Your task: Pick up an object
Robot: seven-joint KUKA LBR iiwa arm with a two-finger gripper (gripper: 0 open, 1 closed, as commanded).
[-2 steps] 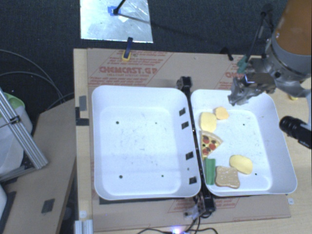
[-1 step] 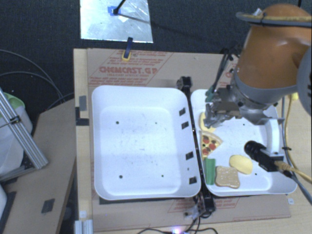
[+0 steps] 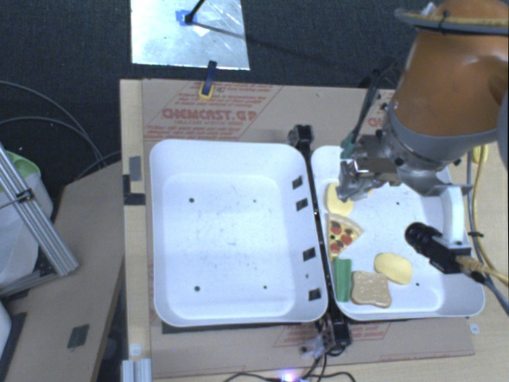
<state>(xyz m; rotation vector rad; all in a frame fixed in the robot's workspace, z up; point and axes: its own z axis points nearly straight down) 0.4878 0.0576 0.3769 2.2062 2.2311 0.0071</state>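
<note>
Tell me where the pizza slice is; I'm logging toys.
The pizza slice lies in the right bin, by its left wall, between the gripper and the green block.

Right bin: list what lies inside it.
Inside the right bin: a pizza slice, a green block, a bread slice, a yellow lump. The claw partly covers a pale yellow piece; the arm hides the far end.

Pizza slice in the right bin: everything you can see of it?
The toy pizza slice is a wedge, orange-yellow with red spots, plastic-looking. It lies flat in the right bin by its left wall, between a pale yellow piece behind and a green block in front. Contact with either: cannot tell.
</note>
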